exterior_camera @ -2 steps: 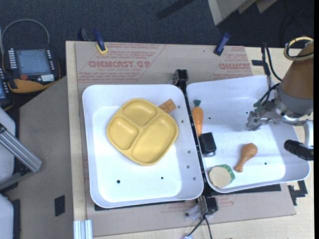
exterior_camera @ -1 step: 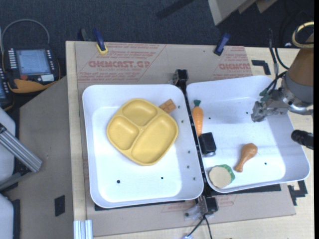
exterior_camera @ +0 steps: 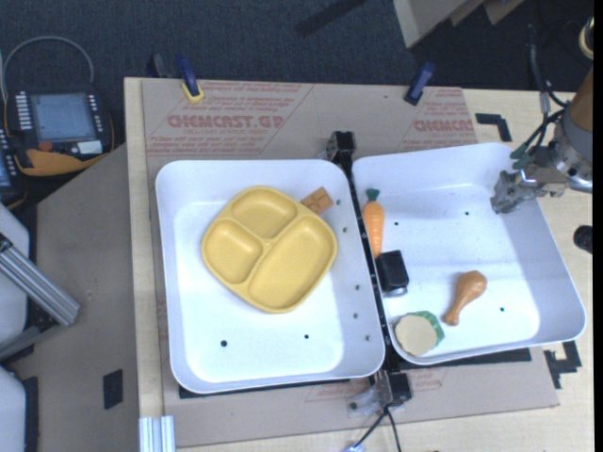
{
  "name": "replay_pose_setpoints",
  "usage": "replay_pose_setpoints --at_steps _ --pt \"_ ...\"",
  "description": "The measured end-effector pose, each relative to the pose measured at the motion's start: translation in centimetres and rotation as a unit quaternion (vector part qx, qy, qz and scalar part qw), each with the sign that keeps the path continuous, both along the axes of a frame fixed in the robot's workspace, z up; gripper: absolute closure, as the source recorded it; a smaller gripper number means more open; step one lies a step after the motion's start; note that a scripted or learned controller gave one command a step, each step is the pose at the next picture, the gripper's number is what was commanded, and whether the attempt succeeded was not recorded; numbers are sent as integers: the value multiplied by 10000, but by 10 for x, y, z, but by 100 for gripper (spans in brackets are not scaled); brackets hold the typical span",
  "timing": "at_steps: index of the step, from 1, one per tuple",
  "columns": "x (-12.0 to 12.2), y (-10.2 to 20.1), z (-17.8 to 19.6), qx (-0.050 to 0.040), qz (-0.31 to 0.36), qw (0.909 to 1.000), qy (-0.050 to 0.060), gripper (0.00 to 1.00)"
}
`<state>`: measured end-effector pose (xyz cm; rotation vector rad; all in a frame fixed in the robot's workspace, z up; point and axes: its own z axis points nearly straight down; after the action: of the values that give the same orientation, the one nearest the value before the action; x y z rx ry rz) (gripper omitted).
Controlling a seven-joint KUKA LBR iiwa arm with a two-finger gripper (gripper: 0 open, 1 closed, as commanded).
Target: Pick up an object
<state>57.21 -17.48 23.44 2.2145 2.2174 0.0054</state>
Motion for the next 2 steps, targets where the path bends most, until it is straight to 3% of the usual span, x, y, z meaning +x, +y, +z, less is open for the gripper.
replay_pose_setpoints --at_steps 2 --pt "14 99 -14 26 20 10000 44 100"
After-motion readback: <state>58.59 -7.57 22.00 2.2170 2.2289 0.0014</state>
